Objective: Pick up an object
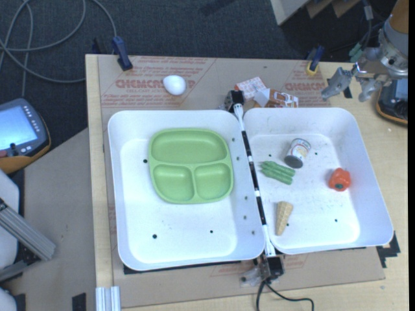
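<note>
- Gripper (350,86) hangs beyond the right bin's (373,203) far right corner, jaws apart, nothing between them.
- Nothing picked yet: can (297,153), pepper (339,179), cone (283,216) and green pod (277,172) lie in that bin.

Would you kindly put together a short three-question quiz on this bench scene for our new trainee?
1. True or false: the green divided plate lies in the left bin.
2. Which item in the right bin lies nearest the divider between the bins? A) orange pepper B) green pea pod C) small can
3. Fill in: the white egg rests on the ____, outside both bins.

Key: 1 true. 2 B. 3 cardboard. The hand hovers beyond the right bin's far corner, holding nothing.
</note>
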`<state>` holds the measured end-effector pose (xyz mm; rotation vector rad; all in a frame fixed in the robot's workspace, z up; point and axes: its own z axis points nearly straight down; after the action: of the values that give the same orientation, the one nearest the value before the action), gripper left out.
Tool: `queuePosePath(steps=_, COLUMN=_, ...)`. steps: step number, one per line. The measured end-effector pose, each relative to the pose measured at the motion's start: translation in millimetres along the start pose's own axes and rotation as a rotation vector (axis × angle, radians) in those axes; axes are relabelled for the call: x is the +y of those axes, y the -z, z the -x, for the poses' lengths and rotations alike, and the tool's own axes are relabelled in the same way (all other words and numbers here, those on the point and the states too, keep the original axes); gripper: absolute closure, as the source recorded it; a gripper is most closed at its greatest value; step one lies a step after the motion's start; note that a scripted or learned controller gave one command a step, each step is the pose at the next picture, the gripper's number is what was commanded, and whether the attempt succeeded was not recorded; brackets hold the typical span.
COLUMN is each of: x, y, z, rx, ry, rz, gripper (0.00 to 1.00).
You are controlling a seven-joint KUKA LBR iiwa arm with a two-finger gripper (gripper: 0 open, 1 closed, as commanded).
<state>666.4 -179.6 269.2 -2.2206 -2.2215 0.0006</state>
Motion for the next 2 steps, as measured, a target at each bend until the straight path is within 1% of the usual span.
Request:
queuePosePath(steps=1, x=-86.3, y=-92.2, z=-8.4, rx=0.000, ry=0.000, rz=-0.001, gripper=0.00)
queuePosePath(steps=2, x=-103.3, y=-173.7, z=40.8, rx=0.006, ry=0.002, rz=-0.003, gripper=0.00)
